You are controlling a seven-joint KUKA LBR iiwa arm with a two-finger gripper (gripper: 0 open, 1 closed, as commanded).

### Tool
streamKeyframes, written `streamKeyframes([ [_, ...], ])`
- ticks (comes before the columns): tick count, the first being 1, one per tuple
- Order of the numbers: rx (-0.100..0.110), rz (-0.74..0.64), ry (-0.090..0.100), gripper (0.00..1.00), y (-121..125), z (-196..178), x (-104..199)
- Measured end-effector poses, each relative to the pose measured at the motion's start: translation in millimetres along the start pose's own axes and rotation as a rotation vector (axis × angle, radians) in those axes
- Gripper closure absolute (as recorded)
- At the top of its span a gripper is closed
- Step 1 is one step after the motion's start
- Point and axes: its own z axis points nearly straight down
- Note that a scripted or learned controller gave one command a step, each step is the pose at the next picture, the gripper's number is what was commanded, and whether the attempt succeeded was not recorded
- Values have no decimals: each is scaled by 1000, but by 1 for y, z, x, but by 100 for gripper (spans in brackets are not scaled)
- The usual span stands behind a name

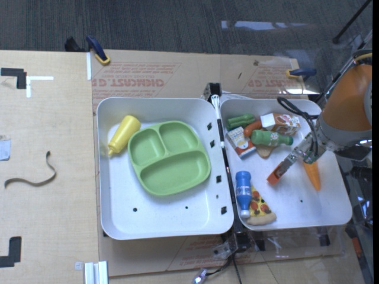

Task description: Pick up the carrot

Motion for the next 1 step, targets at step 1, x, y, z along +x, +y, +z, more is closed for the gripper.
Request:
streamKeyframes([
  [1, -9, -48, 9, 0, -33, 0, -10],
])
